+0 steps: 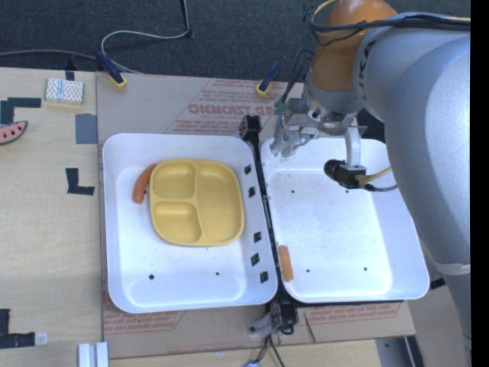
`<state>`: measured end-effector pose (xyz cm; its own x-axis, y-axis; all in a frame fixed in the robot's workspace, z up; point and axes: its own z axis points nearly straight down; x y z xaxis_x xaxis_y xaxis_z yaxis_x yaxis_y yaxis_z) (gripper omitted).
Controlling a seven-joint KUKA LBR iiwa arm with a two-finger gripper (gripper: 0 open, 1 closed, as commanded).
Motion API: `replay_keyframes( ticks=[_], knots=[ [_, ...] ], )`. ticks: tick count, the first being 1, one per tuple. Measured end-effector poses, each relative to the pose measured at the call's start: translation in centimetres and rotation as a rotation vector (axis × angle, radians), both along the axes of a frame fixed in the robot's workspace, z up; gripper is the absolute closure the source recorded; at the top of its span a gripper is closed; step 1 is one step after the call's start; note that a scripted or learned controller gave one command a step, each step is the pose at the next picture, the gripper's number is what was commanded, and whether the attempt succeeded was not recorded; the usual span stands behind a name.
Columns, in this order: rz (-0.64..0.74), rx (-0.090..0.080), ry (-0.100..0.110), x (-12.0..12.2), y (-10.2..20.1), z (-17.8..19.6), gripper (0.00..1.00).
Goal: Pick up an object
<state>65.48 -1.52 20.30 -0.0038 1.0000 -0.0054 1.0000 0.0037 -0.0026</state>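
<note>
Two small orange sausage-shaped pieces were recorded as candidates: one (285,263) lay at the near left edge of the right white bin (397,277), against the divider; the other (140,184) was tucked beside the yellow three-compartment plastic plate (197,202) in the left white bin (130,281), touching its rim. The two-finger gripper (289,145) was seen over the right bin's far left corner, well apart from both pieces, nothing pinched. Finger spread could not be told, the tips being small and blurred. The grey arm (428,113) was cut off at right.
</note>
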Motion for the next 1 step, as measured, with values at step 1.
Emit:
replay_keyframes(
  ticks=[1],
  knots=[
    [0.000, 0.000, 0.000, -0.01, 0.03, -0.01, 0.00]
  ],
)
